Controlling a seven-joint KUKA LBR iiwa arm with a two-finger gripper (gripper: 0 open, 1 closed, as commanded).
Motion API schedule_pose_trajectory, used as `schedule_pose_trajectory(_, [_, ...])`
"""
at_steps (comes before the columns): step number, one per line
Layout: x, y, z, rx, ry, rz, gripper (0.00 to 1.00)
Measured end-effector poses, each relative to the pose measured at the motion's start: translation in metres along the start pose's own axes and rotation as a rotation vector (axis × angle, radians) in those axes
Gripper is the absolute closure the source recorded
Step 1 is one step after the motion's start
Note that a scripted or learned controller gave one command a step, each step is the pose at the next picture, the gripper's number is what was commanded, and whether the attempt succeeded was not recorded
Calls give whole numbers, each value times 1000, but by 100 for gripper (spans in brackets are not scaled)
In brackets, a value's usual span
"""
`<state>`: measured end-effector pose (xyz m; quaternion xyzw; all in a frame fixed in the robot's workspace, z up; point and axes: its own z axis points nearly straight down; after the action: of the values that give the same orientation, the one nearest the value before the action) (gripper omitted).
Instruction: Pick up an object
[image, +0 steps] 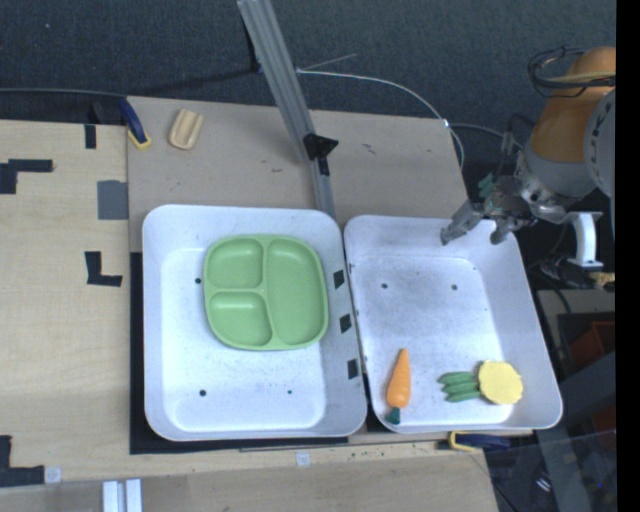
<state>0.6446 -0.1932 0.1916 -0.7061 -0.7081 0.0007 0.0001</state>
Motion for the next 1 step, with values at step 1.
schedule_pose_trajectory(1, [0, 0, 0, 0, -1, 0, 0])
